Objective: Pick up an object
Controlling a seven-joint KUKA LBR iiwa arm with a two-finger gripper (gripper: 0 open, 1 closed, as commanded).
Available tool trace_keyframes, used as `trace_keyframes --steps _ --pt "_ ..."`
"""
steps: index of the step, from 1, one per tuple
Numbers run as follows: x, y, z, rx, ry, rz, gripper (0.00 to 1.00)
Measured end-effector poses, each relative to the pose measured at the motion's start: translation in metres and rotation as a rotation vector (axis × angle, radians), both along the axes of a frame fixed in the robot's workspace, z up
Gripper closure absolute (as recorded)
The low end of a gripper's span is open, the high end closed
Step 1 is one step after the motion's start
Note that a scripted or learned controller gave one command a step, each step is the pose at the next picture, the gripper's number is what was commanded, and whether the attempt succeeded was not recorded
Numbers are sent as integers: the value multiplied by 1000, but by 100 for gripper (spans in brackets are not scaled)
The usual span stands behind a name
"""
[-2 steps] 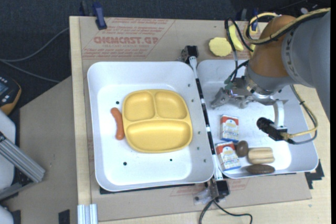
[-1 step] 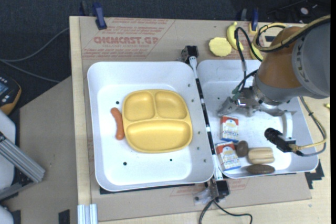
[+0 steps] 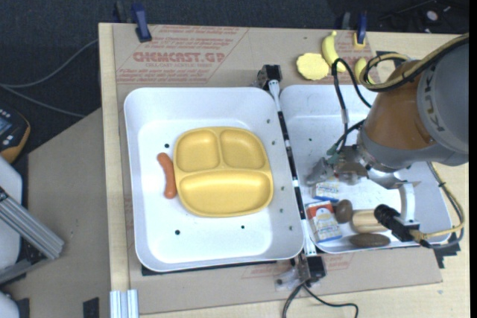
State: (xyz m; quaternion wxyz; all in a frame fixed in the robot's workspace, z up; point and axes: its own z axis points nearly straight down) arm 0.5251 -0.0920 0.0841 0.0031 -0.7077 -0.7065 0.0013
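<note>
Small carton (image 3: pixel 323 223) just below tool (image 3: pixel 333 169), apparently apart.

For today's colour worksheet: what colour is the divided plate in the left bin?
Yellow; the divided plate shows clearly in the camera view.

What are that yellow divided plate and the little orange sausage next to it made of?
The yellow plate looks like moulded plastic: smooth, evenly coloured, with a soft sheen and rounded compartment walls. The orange sausage is probably a plastic or rubber toy, judging by its uniform colour and slight gloss; which one is unclear.
</note>
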Motion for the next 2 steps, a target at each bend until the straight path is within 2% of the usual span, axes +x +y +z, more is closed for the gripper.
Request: trace_keyframes --steps 1,2 --pt "1 -11 0 -2 -5 1 0" --pt "6 -1 0 -2 -7 3 0"
